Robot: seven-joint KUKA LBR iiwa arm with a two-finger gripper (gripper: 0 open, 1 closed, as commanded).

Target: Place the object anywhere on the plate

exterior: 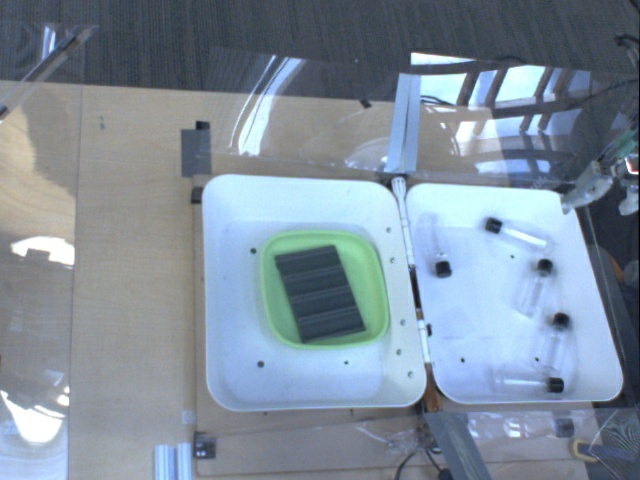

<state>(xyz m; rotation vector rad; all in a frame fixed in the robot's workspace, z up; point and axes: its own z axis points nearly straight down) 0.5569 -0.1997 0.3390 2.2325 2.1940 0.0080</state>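
Lab/test cell: wooden table (120, 268) with two bolted white bins (230, 368), clear safety shield panels (300, 108), clear capped vials (515, 233), loose cabling (420, 458).

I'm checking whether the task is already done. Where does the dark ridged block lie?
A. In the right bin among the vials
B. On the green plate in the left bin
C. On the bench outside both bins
B: the dark ridged block rests on the green plate in the left bin.

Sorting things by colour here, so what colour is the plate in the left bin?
Light green plate, clearest in the camera view.
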